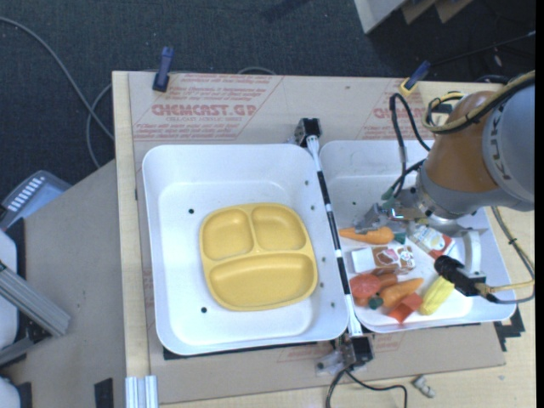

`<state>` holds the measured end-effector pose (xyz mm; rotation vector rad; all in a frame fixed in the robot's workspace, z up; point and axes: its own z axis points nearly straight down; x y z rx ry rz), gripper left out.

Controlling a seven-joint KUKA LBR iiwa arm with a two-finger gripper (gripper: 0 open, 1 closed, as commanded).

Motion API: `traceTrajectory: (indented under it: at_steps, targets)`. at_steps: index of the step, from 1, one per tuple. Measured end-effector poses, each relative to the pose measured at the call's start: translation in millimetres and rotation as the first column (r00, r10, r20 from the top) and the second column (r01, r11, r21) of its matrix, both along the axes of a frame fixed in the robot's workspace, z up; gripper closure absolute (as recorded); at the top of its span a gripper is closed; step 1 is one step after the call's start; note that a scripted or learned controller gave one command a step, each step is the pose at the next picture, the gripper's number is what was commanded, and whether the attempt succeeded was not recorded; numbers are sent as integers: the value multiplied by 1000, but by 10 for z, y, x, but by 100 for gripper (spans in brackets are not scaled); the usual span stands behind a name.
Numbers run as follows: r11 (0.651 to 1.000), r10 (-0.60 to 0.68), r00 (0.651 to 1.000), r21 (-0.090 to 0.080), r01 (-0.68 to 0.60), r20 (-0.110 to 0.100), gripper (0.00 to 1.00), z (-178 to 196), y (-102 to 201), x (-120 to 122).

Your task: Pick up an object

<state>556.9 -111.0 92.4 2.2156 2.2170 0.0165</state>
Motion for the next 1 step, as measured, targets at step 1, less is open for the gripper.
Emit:
traceTrajectory:
  at_steps: [1]
  targets:
    - [1000,0,1000,-1,0,6,100,110,6,17]
